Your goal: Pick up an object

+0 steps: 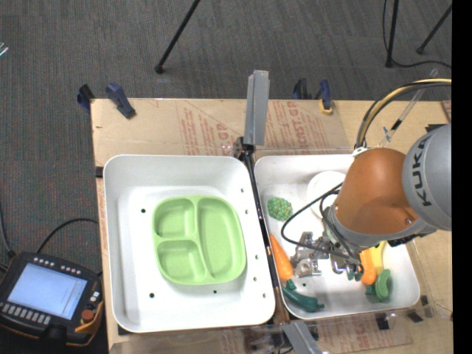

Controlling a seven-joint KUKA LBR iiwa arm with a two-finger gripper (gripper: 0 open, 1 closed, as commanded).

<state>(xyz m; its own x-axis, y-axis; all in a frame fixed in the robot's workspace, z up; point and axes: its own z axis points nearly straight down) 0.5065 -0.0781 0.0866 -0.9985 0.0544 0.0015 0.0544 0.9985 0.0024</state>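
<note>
My gripper (313, 259) hangs low inside the right bin (295, 169), under the orange wrist band. An orange carrot (280, 257) lies just left of it by the bin's left wall. A dark green pepper (302, 296) rests below the gripper near the front wall. A green broccoli-like ball (279, 208) sits farther back. To the gripper's right lie a yellow and orange piece (371, 262) and a green piece (383, 285). A white round dish (324, 185) is partly hidden behind the arm. I see nothing clearly between the fingers.
The left bin (125, 190) holds a light green divided plate (199, 240). A grey post (257, 109) stands at the back between the bins. A teach pendant (48, 297) lies off the bench at front left. Clamps sit along the bench's back edge.
</note>
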